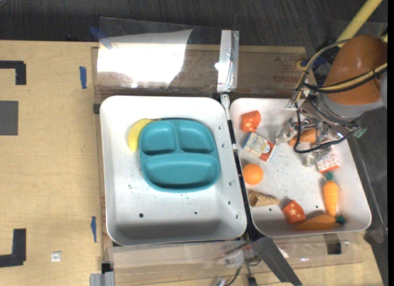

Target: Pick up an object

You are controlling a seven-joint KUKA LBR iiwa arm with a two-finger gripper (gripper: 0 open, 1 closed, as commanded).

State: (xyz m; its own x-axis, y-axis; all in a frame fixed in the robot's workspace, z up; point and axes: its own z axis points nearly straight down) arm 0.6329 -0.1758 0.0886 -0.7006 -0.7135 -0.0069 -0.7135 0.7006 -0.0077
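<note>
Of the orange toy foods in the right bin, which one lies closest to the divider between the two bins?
The round orange, beside the divider. The carrot lies far across, near the right bin's outer wall.

Both white bins (117, 174) look like smooth moulded plastic, slightly glossy. Teal divided plate (180, 154) is matt-satin plastic. Worktop (43, 155) is bare matt wood or board with blue tape bits. Clear shiny film (144, 57) behind bins, strong glare. Carrot (331, 197) and orange ball (252, 174) look like smooth plastic. Arm's orange band (357, 69) glossy.
</note>
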